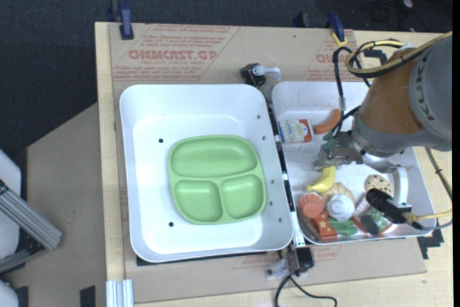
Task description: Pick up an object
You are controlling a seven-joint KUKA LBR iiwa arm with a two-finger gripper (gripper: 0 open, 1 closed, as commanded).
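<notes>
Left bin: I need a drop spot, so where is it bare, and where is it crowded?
Bare white floor rings the green tray inside the left bin. The right bin is crowded: toys fill its near end under the gripper.

You have two shallow white plastic bins (136,154), one green three-compartment plastic tray (215,178), one yellow toy banana (323,180) at four o'clock, and two blue clamps (126,16) (top edge).

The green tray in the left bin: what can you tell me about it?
The green tray looks like pale green moulded plastic, a rounded rectangle with three compartments: one long one across the far side and two smaller ones nearer the camera. It lies flat and slightly askew on the floor of the left bin, roughly in the middle, apart from the walls. Nothing is in it, and nothing else touches it.
</notes>
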